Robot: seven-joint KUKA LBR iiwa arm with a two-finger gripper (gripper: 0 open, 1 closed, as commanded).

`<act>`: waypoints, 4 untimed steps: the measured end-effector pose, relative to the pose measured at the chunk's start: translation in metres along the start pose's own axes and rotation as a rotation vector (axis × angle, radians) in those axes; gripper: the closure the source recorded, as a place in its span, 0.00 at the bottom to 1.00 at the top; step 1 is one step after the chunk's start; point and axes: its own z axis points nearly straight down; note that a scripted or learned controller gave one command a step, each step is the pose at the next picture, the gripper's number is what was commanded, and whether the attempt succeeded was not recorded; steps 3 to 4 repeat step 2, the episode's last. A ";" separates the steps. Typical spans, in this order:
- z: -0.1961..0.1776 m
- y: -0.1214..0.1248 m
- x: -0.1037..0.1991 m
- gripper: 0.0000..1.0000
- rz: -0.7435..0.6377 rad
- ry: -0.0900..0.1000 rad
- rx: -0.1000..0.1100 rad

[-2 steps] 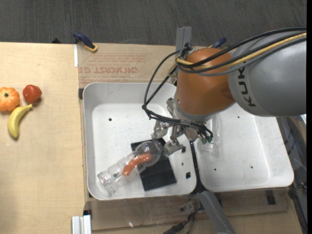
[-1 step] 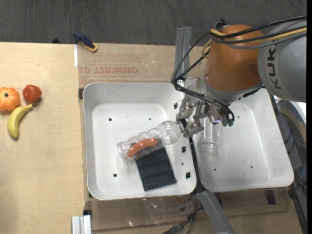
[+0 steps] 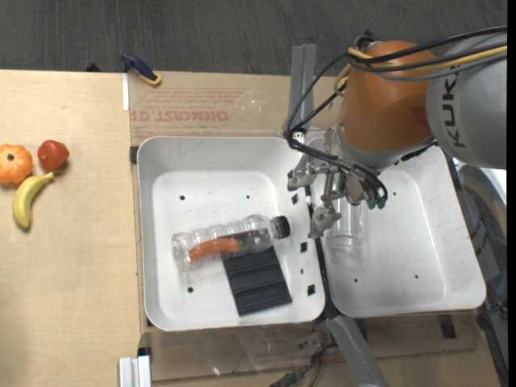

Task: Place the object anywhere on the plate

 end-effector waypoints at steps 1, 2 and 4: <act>-0.010 -0.001 -0.001 1.00 0.003 -0.005 0.000; -0.010 -0.001 -0.001 0.00 0.003 -0.005 0.000; -0.010 -0.001 -0.001 0.00 0.003 -0.005 0.000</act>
